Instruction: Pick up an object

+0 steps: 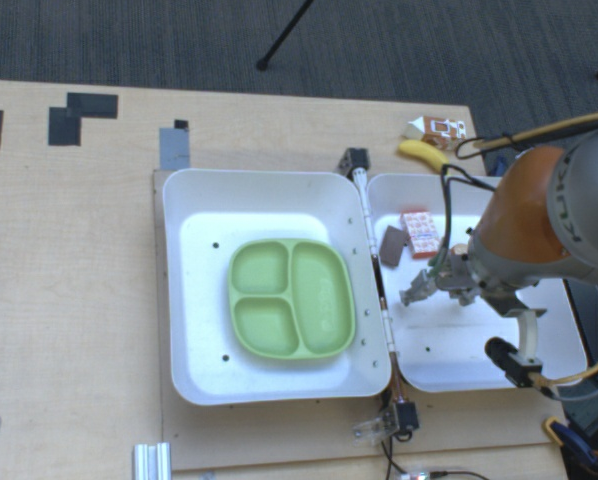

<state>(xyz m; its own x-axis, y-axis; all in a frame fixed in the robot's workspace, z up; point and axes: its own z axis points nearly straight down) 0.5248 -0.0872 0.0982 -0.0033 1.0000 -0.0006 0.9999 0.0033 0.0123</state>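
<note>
A green three-compartment plate [291, 299] lies in the left white bin [194, 268]. In the right white bin [449, 363] a small red-and-white box [419, 232] lies near the back, with a small dark grey block [390, 244] just left of it. The grey arm with its orange band [524, 208] reaches in from the right, and my gripper [426, 286] hangs low over the middle of the right bin, in front of the box and the block. I see nothing between its fingers.
A yellow banana-shaped toy [422, 154] and a small printed packet [439, 127] lie on the bench behind the right bin. Black clamps sit at the bins' seam, back [355, 160] and front [403, 415]. Cables trail at the right.
</note>
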